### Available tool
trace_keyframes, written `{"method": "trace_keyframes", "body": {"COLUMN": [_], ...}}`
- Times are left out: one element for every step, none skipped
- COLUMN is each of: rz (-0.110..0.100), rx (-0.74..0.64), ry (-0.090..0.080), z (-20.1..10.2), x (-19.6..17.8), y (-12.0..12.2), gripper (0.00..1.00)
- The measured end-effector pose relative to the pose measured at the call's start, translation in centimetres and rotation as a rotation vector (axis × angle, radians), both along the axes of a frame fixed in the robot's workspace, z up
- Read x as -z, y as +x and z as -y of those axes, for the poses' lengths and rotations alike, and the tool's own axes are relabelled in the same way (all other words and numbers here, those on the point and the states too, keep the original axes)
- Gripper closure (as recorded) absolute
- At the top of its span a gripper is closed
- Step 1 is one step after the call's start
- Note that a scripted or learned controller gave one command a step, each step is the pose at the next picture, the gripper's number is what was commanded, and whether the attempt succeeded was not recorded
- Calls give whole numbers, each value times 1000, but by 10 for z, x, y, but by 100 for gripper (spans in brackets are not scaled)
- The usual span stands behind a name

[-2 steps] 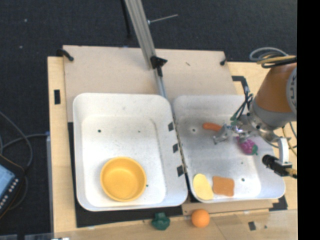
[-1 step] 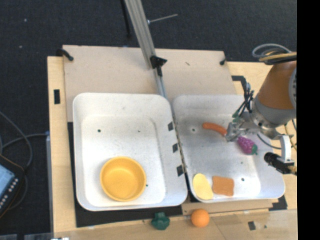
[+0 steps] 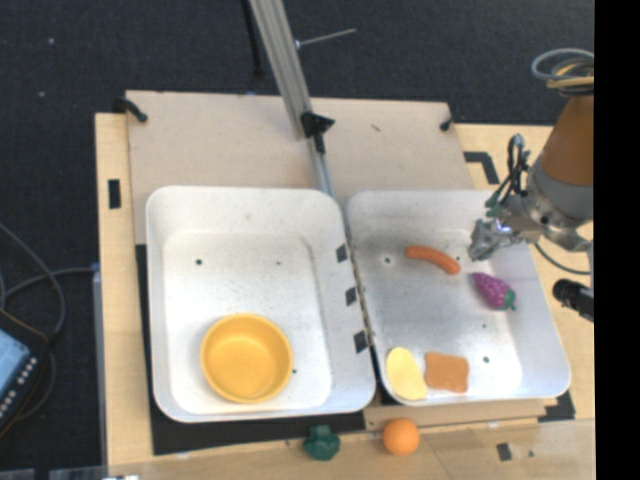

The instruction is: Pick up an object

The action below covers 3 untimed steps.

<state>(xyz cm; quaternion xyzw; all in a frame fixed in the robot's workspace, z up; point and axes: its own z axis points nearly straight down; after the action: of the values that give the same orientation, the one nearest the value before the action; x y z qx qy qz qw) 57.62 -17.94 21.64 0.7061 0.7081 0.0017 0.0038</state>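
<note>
In the right bin (image 3: 530, 368) lie four small things. An orange sausage-shaped piece (image 3: 432, 258) lies slantwise near the middle of the far half, on bare floor. A purple, knobbly piece with a green tip (image 3: 494, 290) lies to its right, near the right wall. At the near edge a pale yellow oval (image 3: 403, 372) sits against the near-left corner, with an orange block (image 3: 447, 372) just beside it on the right. The middle of this bin is open floor, with free room around the sausage on all sides.

The left bin (image 3: 170, 218) holds a yellow bowl (image 3: 246, 356) in its near half. On the desk (image 3: 112, 268), in front of the bins, rest a green piece (image 3: 321, 442) and an orange ball (image 3: 400, 436).

The arm reaches in from the right, its orange band high by the edge. The hand (image 3: 484, 242) hangs over the right bin's far right part, between the sausage and the purple piece, gripping nothing; whether it is spread or closed I cannot tell.
</note>
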Motion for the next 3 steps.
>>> {"method": "trace_keyframes", "body": {"rz": [-5, -5, -6], "rx": [0, -4, 1], "ry": [1, 4, 3], "z": [1, -54, -107], "x": [-37, -39, -39], "y": [1, -5, 7], "gripper": [100, 100, 100]}}
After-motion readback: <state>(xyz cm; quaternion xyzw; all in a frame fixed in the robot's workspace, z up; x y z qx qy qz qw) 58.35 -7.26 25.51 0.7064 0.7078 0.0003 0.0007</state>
